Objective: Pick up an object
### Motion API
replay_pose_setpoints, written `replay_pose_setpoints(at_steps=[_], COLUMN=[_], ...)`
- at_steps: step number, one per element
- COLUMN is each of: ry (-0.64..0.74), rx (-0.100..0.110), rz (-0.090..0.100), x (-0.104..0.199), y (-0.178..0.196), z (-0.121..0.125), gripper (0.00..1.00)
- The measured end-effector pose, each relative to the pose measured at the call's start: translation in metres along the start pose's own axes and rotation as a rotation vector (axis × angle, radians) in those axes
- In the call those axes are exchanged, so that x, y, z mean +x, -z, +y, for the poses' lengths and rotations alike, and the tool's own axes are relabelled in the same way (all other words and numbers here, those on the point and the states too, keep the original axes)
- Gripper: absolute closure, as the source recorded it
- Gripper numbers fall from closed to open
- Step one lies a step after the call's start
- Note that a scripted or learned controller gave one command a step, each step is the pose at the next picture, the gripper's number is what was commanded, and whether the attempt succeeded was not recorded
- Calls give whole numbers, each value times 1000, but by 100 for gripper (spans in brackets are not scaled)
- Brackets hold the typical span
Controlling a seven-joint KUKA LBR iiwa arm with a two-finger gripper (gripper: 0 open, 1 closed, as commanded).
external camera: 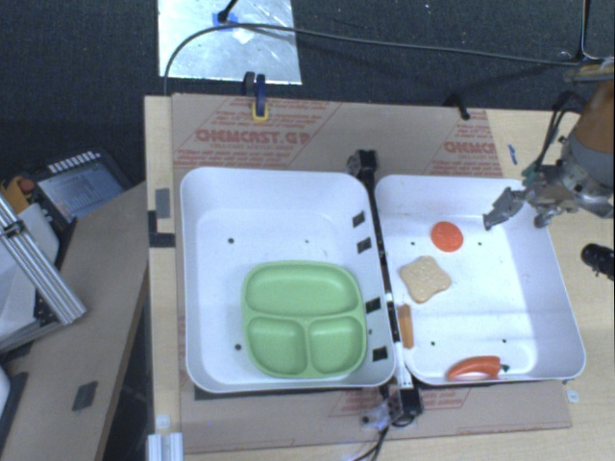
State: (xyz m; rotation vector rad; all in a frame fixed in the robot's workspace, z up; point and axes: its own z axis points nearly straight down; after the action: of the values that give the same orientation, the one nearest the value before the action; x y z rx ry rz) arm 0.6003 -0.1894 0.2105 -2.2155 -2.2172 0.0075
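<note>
Arm is reaching in from the right on my feed, with the end effector hanging over the right bin's upper right part. Its fingers look spread apart and I don't see anything between them. In that bin I've got an orange disc a little left of the fingertips, a tan toast piece just below it, a small orange stick against the left wall, and an orange-red thing lying at the near edge. Left bin holds a green divided tray. Both bins sit on the surface.
</note>
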Motion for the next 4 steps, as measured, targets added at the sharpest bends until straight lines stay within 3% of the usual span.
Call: replay_pose_setpoints(at_steps=[1, 4], ry=[2, 2], rx=[-10, -8], rz=[-2, -1], x=[0, 6], y=[6, -127], z=[3, -5], gripper=[0, 0])
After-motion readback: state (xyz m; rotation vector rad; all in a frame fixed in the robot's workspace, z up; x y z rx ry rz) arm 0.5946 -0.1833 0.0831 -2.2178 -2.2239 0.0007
